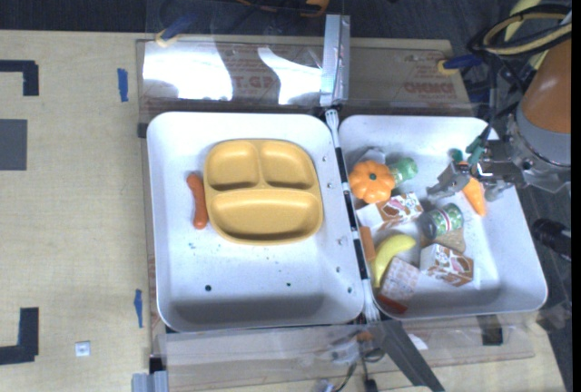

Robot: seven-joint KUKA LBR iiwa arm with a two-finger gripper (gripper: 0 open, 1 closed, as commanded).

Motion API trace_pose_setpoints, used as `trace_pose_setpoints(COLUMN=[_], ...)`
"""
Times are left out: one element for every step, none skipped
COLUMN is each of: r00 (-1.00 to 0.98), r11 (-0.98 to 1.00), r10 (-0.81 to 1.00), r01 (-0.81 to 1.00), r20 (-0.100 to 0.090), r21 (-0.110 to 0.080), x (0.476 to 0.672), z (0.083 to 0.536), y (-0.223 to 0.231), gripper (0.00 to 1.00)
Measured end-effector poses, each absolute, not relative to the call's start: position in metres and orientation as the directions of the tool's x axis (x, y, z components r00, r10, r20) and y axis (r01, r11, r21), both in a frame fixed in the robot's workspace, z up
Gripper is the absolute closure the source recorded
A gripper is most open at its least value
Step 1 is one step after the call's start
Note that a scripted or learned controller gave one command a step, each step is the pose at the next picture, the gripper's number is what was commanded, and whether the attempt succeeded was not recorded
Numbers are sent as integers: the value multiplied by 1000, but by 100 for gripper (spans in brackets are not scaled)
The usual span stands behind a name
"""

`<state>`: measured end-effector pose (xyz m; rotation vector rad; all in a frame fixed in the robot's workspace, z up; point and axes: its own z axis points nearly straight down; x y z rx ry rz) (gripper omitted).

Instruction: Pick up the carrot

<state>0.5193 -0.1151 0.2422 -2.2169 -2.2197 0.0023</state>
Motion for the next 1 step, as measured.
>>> trace_pose_setpoints(r00=[57], r11=[-57], r10=[998], r01=[998], r20=[1], r21=[-3], x=[494], z=[184], y=[-60], gripper=[0])
